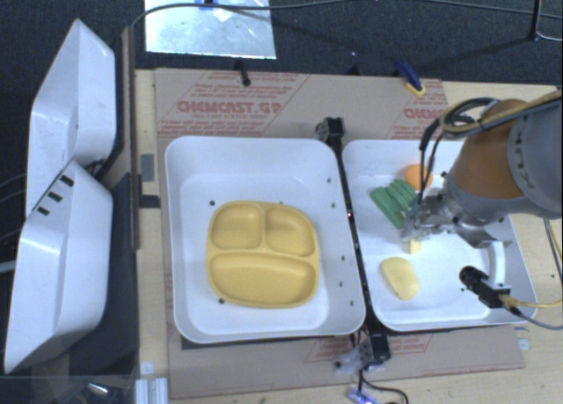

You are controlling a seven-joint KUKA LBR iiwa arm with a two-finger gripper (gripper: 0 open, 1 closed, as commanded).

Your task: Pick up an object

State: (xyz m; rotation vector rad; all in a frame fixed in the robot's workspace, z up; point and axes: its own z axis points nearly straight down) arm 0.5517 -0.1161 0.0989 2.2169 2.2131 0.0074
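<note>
Jaws (pixel 413 233) between green object (pixel 392 200) and yellow piece (pixel 400 278).

One fixed camera above the bench — a slanted downward look over both white bins (pixel 264 151), arm (pixel 501 165) entering from the right.

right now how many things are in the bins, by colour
yellow: 2, the divided plate in the left bin and a small oval piece in the right bin
green: 1
orange: 1
total: 4
</note>
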